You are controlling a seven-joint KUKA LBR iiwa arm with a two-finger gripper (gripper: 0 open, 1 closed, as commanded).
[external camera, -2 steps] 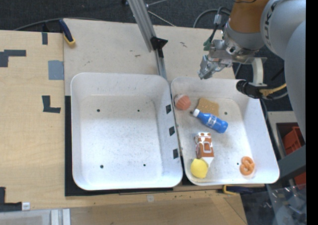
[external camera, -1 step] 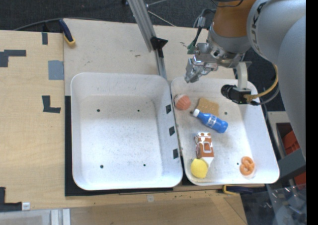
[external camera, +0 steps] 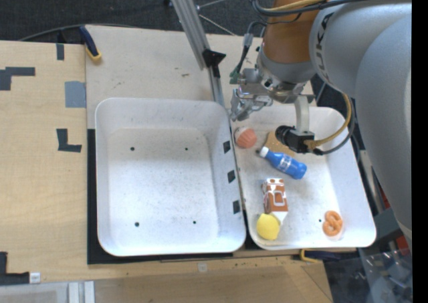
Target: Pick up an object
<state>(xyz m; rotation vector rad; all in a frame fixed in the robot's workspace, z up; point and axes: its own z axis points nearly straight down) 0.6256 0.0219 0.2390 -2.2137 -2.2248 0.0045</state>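
While gripper (external camera: 242,109) hung at upper-left corner of right bin (external camera: 354,218), by the divider rim, jaw state unreadable | peach ball (external camera: 246,138) just below it | blue bottle (external camera: 284,162), carton (external camera: 275,194), lemon (external camera: 268,226), orange ring (external camera: 332,223) lower | left bin (external camera: 107,161) open.

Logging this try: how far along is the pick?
Done: the gripper hangs over the right bin, just above the peach ball. In hand: nothing seen between its fingers. Left: descend, grasp, lift. Blue bottle and lemon lie untouched.
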